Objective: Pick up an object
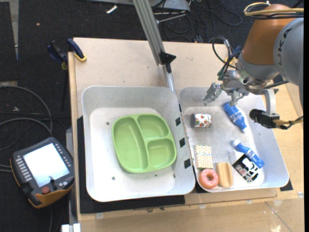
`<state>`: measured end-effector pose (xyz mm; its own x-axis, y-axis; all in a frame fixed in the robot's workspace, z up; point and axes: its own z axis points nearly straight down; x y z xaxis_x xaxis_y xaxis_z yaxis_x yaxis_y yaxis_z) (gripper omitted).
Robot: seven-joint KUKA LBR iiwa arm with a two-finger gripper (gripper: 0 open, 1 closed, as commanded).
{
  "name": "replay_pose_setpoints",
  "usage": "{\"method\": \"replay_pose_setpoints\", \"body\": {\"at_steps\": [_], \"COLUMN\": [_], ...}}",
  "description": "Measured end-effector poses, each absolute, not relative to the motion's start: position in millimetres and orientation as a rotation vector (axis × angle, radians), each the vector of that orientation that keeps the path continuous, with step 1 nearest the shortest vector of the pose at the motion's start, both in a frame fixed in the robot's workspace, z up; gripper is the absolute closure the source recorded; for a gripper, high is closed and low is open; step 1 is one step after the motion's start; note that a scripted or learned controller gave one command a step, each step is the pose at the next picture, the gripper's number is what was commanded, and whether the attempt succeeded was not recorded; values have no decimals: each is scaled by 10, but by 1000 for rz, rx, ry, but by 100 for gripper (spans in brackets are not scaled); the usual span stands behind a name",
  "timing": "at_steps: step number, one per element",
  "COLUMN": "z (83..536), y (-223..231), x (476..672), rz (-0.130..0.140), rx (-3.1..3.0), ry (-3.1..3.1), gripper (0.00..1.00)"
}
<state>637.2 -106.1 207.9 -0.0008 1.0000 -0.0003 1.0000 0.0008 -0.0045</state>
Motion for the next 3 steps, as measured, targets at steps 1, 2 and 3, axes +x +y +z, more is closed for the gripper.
{"method": "replay_pose_setpoints", "body": {"at_steps": [1,2,3], "z": [1629,1019,1163], "y": [-1002,-1044,-1041], "x": [6358,6403,6424], "rz": [5,7,0], "rx": [-2218,-2219,-2222], "ry": [-2221,-2218,-2222], "gripper": [0,0,100]}}
